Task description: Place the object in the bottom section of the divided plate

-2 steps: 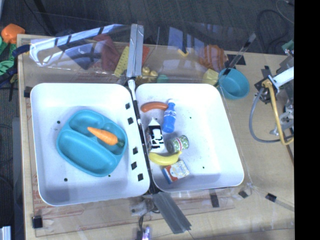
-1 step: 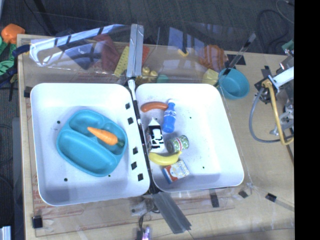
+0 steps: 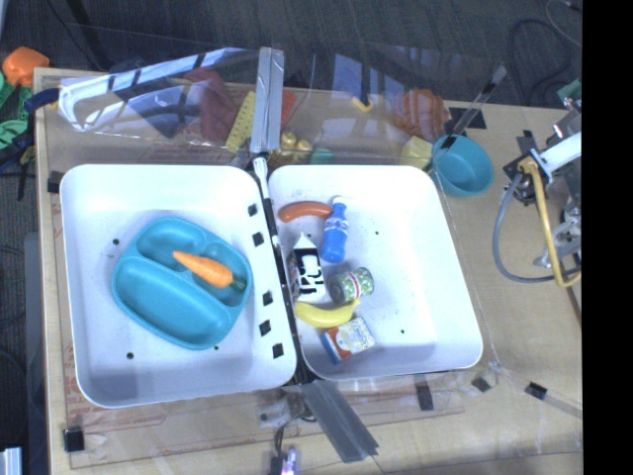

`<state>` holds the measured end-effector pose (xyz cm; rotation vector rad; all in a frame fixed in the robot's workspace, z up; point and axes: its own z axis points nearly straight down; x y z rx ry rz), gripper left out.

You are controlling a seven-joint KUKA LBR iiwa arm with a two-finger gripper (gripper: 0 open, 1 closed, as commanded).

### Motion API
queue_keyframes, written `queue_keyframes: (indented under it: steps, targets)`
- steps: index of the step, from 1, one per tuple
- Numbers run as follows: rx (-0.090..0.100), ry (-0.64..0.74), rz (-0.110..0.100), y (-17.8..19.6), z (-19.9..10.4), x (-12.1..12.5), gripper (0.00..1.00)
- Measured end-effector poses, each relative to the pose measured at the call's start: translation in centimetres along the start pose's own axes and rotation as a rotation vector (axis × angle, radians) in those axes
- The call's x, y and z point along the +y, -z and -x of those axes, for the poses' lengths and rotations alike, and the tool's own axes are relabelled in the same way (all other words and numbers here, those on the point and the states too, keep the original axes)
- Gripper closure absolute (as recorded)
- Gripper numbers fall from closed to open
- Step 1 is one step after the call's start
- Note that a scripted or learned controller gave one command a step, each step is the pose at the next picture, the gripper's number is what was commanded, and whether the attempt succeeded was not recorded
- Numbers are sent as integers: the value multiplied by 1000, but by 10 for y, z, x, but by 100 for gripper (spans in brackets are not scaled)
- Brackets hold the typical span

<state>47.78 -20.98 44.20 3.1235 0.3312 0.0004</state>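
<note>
Worktop (image 3: 514, 315): pale wood surface carrying two shallow white bins side by side.
Left bin (image 3: 89, 364): holds a blue divided plate.
Plate (image 3: 173, 310): blue, oval, lying at a slant in the middle of the left bin; a ridge splits it into a large near section and smaller far sections.
Carrot (image 3: 204, 268): orange, lying at a slant in the right far section of the plate, with one end over the ridge; the large near section is bare blue.
Right bin (image 3: 435, 295): holds a cluster of small things along its left half.
Sausage (image 3: 305, 210): red-brown, curved, at the far end of the cluster.
Bottle (image 3: 334, 232): blue with a white cap, just right of the sausage, tilted.
Black-and-white box (image 3: 308, 271): in the middle of the cluster, close to the wall between the bins.
Can (image 3: 351, 285): green label, lying on its side, just right of the box.
Banana (image 3: 326, 313): yellow, just near of the can and touching it.
Packet (image 3: 348, 338): red and white, nearest item in the cluster.
Blue cup (image 3: 463, 166): on the worktop beyond the right bin's far right corner.
Arm: parts at the right edge, well apart from both bins.
Tool: cannot tell whether spread or pressed together.
</note>
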Motion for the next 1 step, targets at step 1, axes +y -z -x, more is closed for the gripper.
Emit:
queue_keyframes:
  steps: [1]
  targets:
    - [0,0,0,0,0,0,0]
